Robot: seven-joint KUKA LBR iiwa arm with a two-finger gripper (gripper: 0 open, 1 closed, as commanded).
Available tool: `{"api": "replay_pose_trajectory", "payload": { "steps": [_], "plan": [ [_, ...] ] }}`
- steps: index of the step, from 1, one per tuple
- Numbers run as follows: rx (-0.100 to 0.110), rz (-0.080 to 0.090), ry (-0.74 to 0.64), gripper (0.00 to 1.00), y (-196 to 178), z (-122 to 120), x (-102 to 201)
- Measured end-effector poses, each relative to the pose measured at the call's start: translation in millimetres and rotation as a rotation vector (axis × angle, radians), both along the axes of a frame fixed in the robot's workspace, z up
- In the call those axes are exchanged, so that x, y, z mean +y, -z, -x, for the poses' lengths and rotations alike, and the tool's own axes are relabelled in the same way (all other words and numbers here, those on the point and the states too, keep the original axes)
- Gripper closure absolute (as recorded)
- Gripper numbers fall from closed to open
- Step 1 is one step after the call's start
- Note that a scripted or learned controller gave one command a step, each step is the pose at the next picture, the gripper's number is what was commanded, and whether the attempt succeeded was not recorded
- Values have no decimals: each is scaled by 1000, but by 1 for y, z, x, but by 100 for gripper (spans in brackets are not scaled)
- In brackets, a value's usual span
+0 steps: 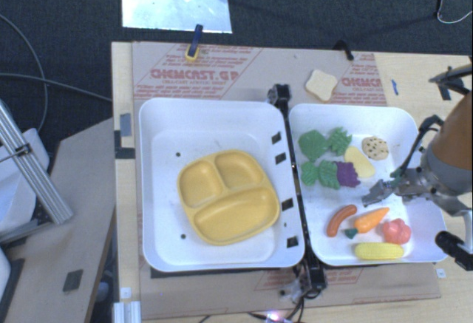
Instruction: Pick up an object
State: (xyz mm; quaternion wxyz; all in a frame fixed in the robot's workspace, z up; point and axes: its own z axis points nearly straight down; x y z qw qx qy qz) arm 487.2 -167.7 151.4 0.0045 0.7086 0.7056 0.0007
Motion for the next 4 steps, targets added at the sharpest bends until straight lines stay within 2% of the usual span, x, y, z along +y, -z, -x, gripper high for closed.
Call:
{"api": "replay_pose_trajectory", "payload": {
  "steps": [1,2,3,4],
  "plan": [
    [8,-4,-2,0,70,2,-41],
    [4,-4,-5,100,56,0,-39],
    [7,-9,-13,100,68,0,36],
    [6,-5,-6,0,67,0,31]
  ]
}}
